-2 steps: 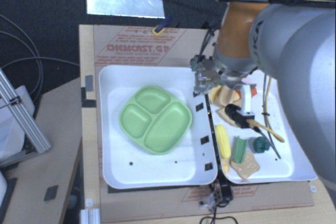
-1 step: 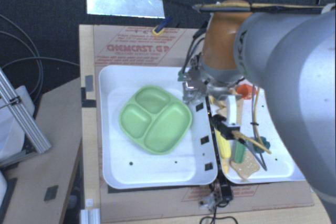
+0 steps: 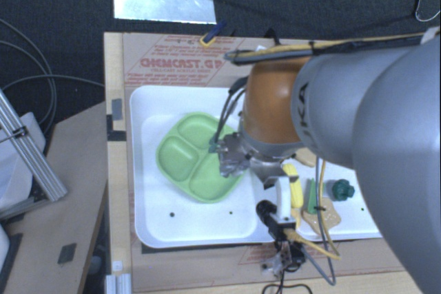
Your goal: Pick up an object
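The green divided plate (image 3: 195, 156) lies flat in the left white bin (image 3: 148, 217), its right rim under the tool (image 3: 231, 163) (the nearest pick, I judge). Whether the tool is parted or closed, I cannot tell.

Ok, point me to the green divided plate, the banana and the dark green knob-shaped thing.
green divided plate (image 3: 180, 151): camera view, its left compartment.
banana (image 3: 294, 189): camera view, the yellow middle of it.
dark green knob-shaped thing (image 3: 340, 189): camera view, its top face.
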Tool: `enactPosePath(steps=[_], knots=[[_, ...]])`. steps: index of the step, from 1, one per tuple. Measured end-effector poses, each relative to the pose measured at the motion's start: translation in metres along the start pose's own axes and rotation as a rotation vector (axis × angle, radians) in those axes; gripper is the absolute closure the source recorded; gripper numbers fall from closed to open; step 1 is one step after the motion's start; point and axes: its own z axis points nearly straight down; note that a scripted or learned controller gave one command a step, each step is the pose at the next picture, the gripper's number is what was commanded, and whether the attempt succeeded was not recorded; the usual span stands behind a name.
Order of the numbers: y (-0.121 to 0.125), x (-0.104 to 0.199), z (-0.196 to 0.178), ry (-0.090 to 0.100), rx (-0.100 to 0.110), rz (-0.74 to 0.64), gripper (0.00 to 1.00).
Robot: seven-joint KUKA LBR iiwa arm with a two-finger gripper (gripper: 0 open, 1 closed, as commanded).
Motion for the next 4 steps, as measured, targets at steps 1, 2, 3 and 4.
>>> enactPosePath(steps=[1, 2, 3, 4], knots=[[0.043, -0.028, 0.044, -0.004, -0.004, 0.012, 1.0], [0.042, -0.027, 0.031, -0.002, -0.004, 0.009, 1.0], [0.0, -0.059, 0.017, -0.004, -0.001, 0.013, 1.0], [0.042, -0.101, 0.017, -0.004, -0.007, 0.013, 1.0]])
